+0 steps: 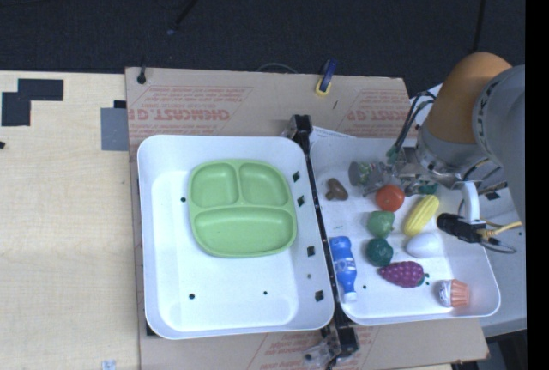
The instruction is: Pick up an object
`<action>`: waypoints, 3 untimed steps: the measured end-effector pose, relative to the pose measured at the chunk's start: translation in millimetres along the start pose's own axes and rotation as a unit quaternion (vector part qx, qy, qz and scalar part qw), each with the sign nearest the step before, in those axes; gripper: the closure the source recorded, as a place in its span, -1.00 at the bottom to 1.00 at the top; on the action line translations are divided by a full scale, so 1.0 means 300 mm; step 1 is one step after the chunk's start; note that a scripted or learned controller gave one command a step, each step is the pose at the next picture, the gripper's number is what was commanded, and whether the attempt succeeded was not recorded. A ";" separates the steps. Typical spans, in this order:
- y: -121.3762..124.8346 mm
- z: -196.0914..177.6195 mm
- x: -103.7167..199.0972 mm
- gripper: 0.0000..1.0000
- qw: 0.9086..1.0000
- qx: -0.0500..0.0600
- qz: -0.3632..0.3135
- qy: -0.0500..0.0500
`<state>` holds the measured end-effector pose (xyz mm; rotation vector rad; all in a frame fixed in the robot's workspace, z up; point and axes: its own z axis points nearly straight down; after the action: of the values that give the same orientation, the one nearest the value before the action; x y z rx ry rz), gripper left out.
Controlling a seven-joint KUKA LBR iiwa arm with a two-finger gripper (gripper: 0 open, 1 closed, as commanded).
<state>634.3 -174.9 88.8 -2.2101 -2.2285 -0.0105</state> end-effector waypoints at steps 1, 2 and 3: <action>-0.006 -0.030 -0.006 1.00 1.000 0.002 0.000 -0.002; 0.008 -0.183 -0.029 1.00 1.000 0.000 0.003 -0.004; 0.004 -0.396 -0.024 1.00 1.000 -0.001 0.004 -0.004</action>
<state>635.3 -183.0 207.5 -2.2228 -2.2254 -0.0041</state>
